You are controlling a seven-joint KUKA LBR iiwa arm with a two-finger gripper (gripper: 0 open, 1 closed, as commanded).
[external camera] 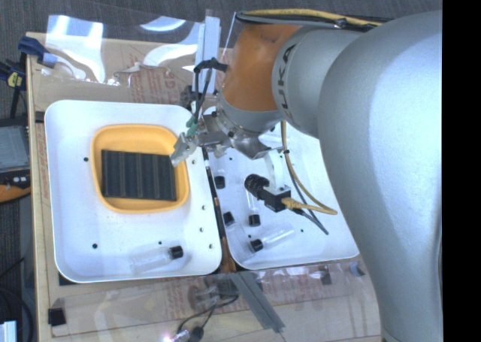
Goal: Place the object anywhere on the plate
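the yellow plate (140,170) sits in the left bin (64,246). the gripper (183,149) hangs over its right rim; i cannot tell how it stands. lower slowly over the dark middle.

plate (140,142) open from left | arm (353,115) covers right bin (342,241)

bench (113,307) bears two white bins (68,205) (side by side).

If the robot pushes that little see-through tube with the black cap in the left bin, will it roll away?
Probably yes. The clear tube looks round and lies on its side on the left bin's smooth floor, so a nudge would likely roll it. Being small and see-through, it is probably light. Its smooth surface might slip in the gripper.
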